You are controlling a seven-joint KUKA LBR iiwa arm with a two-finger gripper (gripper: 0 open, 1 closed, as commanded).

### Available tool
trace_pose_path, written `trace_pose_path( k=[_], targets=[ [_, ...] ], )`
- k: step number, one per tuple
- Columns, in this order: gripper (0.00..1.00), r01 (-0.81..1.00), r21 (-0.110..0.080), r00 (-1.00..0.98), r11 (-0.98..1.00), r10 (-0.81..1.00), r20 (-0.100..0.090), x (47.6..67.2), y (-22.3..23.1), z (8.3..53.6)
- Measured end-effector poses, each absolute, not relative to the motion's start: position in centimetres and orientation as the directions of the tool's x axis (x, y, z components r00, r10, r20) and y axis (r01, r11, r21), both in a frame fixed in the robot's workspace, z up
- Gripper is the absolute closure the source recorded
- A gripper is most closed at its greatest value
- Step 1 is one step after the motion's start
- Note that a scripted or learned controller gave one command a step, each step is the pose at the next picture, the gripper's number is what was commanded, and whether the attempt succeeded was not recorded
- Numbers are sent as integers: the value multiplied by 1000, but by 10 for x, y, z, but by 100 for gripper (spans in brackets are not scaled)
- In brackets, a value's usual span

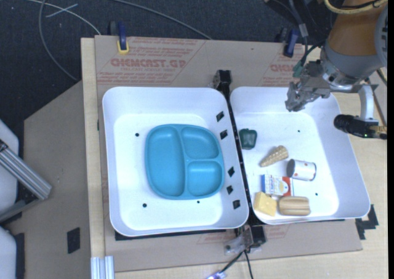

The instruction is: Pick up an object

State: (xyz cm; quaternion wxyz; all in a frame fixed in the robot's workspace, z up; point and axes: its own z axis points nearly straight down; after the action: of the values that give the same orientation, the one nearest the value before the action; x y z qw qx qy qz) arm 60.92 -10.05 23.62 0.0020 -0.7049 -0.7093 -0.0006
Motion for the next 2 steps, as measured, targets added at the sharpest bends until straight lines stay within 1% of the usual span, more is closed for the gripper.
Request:
trace_pose_path(
  k=[1,2],
  targets=[
    [100,1000,-3,-5,5,1000,3,605,-55,230],
    [100,1000,-4,-5,5,1000,3,593,-8,220]
  ],
)
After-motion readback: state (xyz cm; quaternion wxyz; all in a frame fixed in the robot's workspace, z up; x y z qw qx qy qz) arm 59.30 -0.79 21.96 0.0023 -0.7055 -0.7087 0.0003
